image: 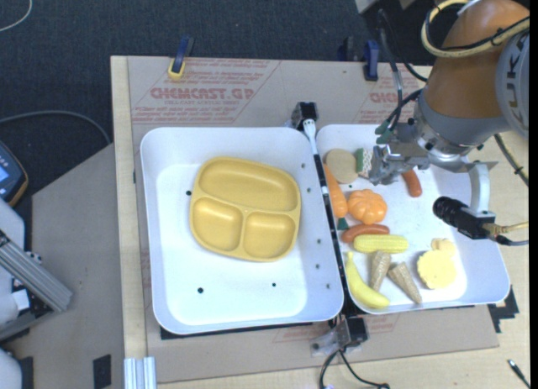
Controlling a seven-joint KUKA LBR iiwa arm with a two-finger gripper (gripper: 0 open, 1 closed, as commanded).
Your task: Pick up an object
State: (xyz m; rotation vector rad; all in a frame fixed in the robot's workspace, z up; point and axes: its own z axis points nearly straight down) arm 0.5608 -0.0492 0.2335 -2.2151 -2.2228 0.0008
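Bench and bins: two shallow white bins lie side by side, the left bin [168,295] bearing one yellow three-compartment tray [245,208], the right bin [487,282] bearing the toy food.

Arm: one grey arm [475,68] with an orange band reaches in over the right bin's far half.

Gripper: the gripper [388,165] hangs above the bin's upper middle; whether it is open or closed on anything cannot be told, as the wrist hides that part.

Candidate objects, counted: one orange pumpkin-like piece [367,206], just below and slightly left of the gripper, judged the nearest rounded target; one banana [363,285] at the near edge, long axis running along the divider; one corn cob [381,244], long axis across the bin; one red sausage [365,230] above it, likewise across; one carrot [335,195] along the divider; one beige disc [340,163] left of the gripper; two cones [403,281]; one yellow slice [437,268]; one small red piece [411,182] right of the gripper.
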